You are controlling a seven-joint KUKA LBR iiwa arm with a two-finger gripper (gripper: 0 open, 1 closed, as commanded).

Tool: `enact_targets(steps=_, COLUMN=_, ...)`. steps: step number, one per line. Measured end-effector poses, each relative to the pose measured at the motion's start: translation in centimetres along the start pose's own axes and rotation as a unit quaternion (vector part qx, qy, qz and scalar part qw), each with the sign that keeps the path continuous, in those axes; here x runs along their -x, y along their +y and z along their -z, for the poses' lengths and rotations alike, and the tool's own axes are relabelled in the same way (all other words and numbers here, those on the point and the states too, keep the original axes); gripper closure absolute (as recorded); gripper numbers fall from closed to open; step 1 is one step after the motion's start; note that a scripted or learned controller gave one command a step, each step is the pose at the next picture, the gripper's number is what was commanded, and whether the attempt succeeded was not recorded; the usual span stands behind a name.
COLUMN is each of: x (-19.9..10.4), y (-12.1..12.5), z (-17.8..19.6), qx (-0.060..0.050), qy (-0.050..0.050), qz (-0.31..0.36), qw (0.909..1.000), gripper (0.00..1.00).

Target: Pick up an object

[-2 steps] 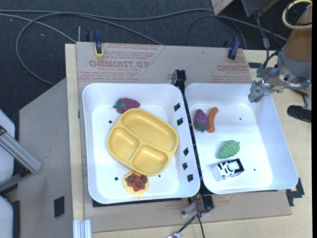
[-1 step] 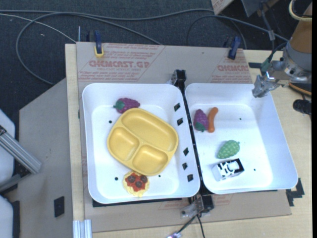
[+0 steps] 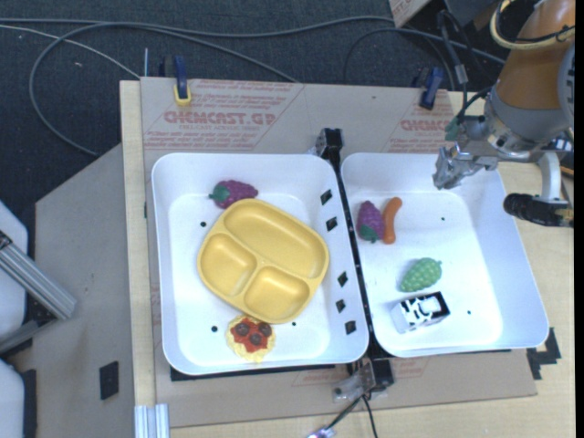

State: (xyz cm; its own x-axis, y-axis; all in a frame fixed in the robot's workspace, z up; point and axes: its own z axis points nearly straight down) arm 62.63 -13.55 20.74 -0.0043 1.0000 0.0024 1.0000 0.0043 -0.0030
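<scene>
Grey arm (image 3: pixel 534 71) reaching in from right, gripper (image 3: pixel 453 167) pointing down

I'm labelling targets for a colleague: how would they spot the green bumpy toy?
Look in the right-hand white bin. Toward its near side lies the green bumpy toy fruit, directly above a black-and-white block. It is the only green item; the purple grape bunch and orange carrot sit farther back.

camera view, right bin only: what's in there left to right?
purple grapes → orange carrot, touching the grapes → black-and-white block → gripper over the bin's far edge. The green grapes sit right above the block, so their place is unclear.
</scene>
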Motion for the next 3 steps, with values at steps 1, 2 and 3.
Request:
enact_targets(steps=1, x=-5.3, y=-0.9, z=1.5, qx=0.001, qy=0.000, qz=0.001, qw=1.0000, gripper=1.00)
enact_targets(steps=2, x=-10.5, y=-1.2, z=2.2, qx=0.001, qy=0.000, qz=0.001, qw=1.0000, gripper=1.00)
enact_targets(steps=3, x=-16.2, y=-1.6, z=1.9, qx=0.000, qy=0.000, qz=0.001, qw=1.0000, gripper=1.00)
